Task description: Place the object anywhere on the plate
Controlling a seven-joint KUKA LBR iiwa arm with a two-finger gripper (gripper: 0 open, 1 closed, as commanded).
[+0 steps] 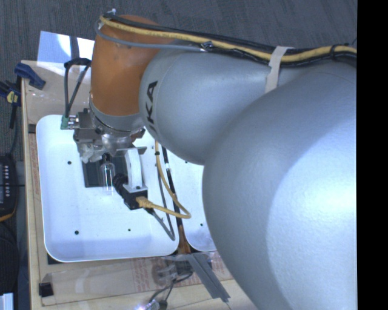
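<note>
Object and plate: I cannot tell where either lies, with the arm [273,151] hung low over the left bin [60,230].
The wrist sits just above the bin floor on the table, and I cannot tell how the jaws stand. I judge this the pick or place step. Next I'd want a lift clear to check.

Dark grey carpet floor [200,18] surrounds a pale wooden bench [121,275].
</note>
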